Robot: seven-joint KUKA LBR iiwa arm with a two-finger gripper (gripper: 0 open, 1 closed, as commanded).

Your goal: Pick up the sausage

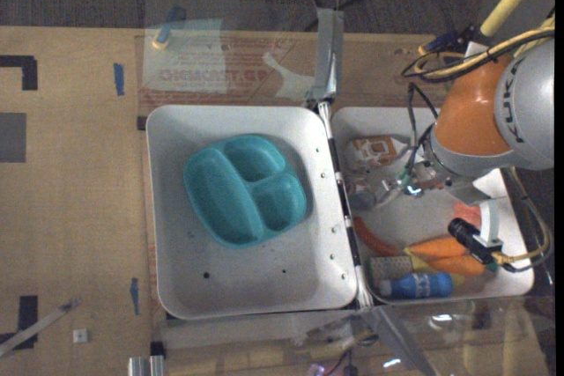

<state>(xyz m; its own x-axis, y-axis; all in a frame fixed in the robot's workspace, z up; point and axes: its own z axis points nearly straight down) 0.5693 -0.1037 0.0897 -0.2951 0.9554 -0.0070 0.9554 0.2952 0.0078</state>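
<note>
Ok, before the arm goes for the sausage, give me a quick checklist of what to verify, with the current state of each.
1. Sausage in view in the right bin: ok, the reddish piece against its left wall.
2. Sausage free on top: ok.
3. Gripper over the sausage: not ok, it sits up-right of it.
4. Finger opening: cannot tell.
5. Neighbours clear: not ok, carrot and blue bottle lie close.
6. Teal plate out of the way: ok, in the left bin.
</note>
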